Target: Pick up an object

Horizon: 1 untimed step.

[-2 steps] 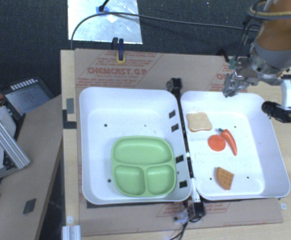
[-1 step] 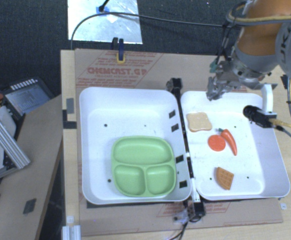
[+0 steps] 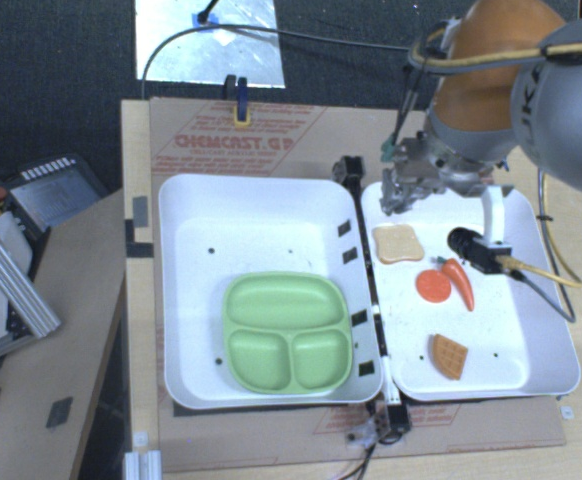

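Observation:
In the right bin lie a slice of bread, a round red slice, an orange-red carrot and a brown waffle piece. My gripper hangs over the far left corner of that bin, just above and behind the bread slice. Nothing shows between its fingers. The bread is the thing closest to it; the carrot and red slice lie to its right and nearer the front.
The left bin holds a green divided tray towards its front. A black clip strip runs along the seam between the bins. Brown cardboard lies under both bins, and a shiny plate sits at the back.

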Motion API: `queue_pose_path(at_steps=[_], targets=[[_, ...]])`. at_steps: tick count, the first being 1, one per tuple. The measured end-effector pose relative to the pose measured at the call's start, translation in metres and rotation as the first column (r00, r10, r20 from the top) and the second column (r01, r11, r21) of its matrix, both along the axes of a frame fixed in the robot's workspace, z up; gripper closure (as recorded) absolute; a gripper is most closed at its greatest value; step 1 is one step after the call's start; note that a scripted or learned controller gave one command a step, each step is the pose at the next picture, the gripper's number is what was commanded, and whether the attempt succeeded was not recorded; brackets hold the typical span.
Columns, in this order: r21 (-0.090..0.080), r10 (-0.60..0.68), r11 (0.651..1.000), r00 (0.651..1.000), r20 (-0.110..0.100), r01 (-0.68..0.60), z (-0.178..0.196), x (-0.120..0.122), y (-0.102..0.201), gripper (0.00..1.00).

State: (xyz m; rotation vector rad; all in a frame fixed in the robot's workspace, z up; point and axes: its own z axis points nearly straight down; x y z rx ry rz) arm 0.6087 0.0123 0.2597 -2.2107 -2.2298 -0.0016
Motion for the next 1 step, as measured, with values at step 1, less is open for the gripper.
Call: queue_pose_path(at_steps=[1], targets=[[0.001,0.001,1.000,1.000,-0.001,-0.001,-0.0030,-0.0293,0.0538,1.00]])
